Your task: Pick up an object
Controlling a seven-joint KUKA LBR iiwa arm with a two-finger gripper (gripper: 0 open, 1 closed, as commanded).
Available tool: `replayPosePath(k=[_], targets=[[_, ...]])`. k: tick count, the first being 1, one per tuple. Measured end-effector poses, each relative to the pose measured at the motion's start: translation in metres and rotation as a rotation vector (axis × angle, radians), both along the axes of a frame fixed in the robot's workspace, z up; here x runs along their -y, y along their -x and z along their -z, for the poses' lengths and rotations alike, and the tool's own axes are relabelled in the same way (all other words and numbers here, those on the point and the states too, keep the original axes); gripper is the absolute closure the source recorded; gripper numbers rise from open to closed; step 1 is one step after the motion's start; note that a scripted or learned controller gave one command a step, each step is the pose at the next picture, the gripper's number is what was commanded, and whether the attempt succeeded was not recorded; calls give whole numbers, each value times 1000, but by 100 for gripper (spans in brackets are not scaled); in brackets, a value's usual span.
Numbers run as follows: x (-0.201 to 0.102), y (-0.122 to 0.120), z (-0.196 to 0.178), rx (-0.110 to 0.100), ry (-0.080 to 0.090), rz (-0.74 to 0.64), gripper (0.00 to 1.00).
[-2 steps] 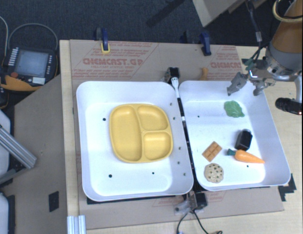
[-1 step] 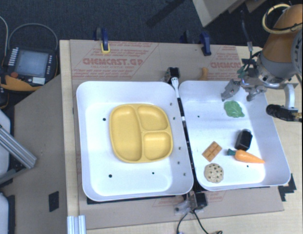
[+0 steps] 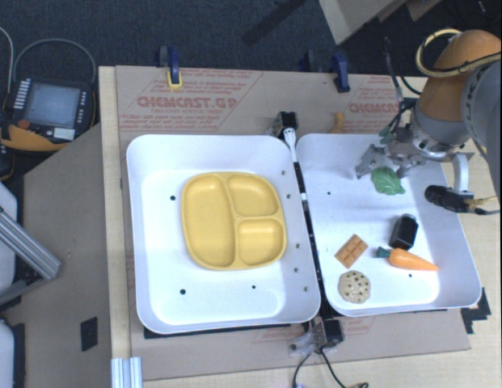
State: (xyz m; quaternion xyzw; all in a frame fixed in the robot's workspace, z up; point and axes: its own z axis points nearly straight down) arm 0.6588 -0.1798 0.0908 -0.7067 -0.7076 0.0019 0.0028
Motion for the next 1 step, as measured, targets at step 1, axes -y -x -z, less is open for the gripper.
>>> replayPosePath(k=[1], targets=[[0, -2, -16, 8, 2, 0, 100]])
